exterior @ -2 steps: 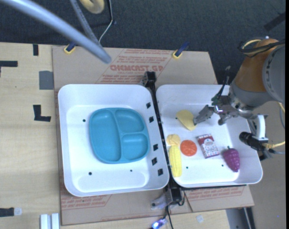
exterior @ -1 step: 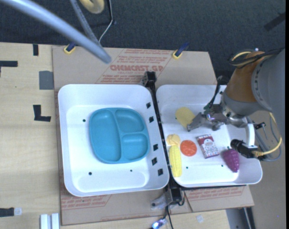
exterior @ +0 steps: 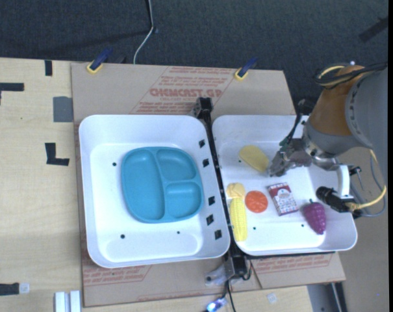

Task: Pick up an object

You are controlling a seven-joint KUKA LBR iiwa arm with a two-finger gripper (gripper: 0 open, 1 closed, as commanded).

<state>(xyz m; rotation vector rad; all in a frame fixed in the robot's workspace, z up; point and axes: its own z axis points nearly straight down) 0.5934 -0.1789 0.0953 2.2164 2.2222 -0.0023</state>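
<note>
arm (exterior: 342,119) reaching from the right over the right bin (exterior: 284,239). hand (exterior: 278,165) low, just right of the yellow piece (exterior: 253,157); whether it is wide or narrow cannot be told. nearer in this bin: corn (exterior: 238,217), orange round piece (exterior: 256,201), red-and-white card (exterior: 282,198), purple piece (exterior: 315,217). left bin (exterior: 99,138) holds a blue divided plate (exterior: 162,184). both bins rest on the counter (exterior: 27,194).

Left bin (exterior: 95,174): divided plate (exterior: 162,183) at centre; right bin (exterior: 261,125): lemon (exterior: 253,158) toward the rear, corn cob (exterior: 238,214) along the left wall, tomato (exterior: 256,201) beside it, small carton (exterior: 283,199) right of that, grapes (exterior: 315,217) farthest right.
</note>
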